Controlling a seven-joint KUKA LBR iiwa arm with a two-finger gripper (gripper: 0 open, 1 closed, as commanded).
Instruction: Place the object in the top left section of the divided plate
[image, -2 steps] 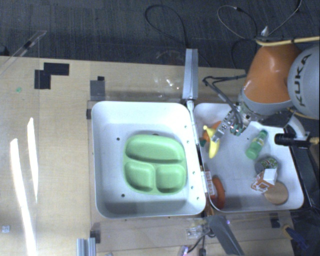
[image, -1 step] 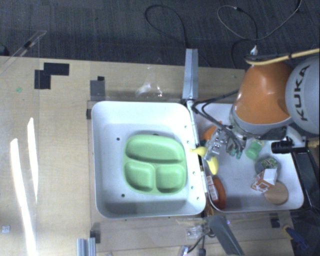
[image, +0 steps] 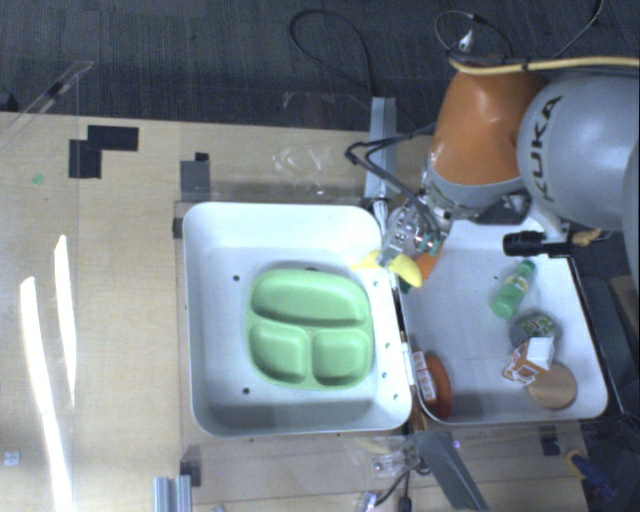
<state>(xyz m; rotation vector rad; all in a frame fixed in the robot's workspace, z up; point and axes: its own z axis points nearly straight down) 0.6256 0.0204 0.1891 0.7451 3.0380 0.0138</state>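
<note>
The yellow object (image: 403, 268) is seen at the fingertips of the gripper (image: 408, 252), just beyond the upper right corner of the green divided plate (image: 308, 327); whether it is clamped cannot be told. Carriage leftward to the plate's far-left section is advised, with release kept low.

Robotics lab bench.
Marked by a KUKA arm (image: 560, 140), two white bins (image: 215, 300), loose cables (image: 330, 40) and black floor-tape markers (image: 100, 148).
</note>
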